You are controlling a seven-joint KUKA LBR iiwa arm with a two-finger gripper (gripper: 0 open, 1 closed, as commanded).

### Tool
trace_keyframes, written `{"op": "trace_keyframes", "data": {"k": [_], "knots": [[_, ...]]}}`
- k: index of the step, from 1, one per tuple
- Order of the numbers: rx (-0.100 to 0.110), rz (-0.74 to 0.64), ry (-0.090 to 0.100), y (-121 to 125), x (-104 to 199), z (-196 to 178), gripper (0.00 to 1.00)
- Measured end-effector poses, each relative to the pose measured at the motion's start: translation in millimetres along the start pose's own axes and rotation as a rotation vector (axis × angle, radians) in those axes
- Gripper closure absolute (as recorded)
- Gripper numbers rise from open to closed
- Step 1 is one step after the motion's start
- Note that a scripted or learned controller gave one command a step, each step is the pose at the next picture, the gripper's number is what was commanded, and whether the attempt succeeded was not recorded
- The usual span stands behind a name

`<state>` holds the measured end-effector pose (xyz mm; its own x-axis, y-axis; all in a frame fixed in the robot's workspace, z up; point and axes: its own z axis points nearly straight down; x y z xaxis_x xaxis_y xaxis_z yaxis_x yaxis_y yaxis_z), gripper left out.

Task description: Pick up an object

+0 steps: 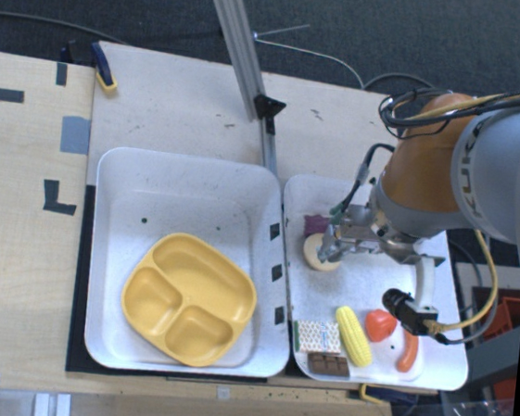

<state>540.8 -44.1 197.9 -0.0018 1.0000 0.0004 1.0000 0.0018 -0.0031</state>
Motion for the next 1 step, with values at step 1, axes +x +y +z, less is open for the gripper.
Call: {"op": "trace_keyframes", "data": {"k": [1], "knots": [[0.001, -0.001, 0.0, 0.0, 0.0, -9.3, 1.0]]}}
